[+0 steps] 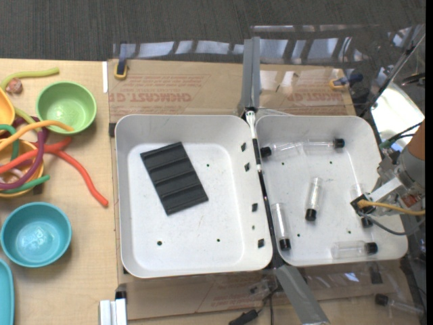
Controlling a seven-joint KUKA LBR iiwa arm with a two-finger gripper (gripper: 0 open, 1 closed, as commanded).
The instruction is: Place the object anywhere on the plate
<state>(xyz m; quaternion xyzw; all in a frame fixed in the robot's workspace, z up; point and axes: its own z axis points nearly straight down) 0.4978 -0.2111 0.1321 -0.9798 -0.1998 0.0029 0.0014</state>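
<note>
Two white bins are being carried side by side by the table (pixel 76 276), with brown cardboard (pixel 176 87) being shown beneath them. In the left bin (pixel 135 249), a black ribbed plate (pixel 174 178) is being kept on the floor, left of the middle and turned at a slant; nothing is being borne by it.

Clear tubes with black caps are being kept in the right bin (pixel 342 181), well apart from the plate. A middle tube (pixel 313 196) is being shown near the centre, and a left tube (pixel 279 223) is lying beside the wall next to the other bin. A near tube (pixel 350 250) is lying by the front right corner, and a far tube (pixel 304 146) is lying along the far wall. None of them is being lifted off the floor.

The arm (pixel 413 161) is being held over the right bin's right wall. Whether the jaws are spread or pressed together cannot be told, and no tube is being seen between them.

Left of the bins, a green bowl (pixel 66 107), a teal bowl (pixel 35 234) and a tangle of coloured cords (pixel 40 151) are being carried by the table.
</note>
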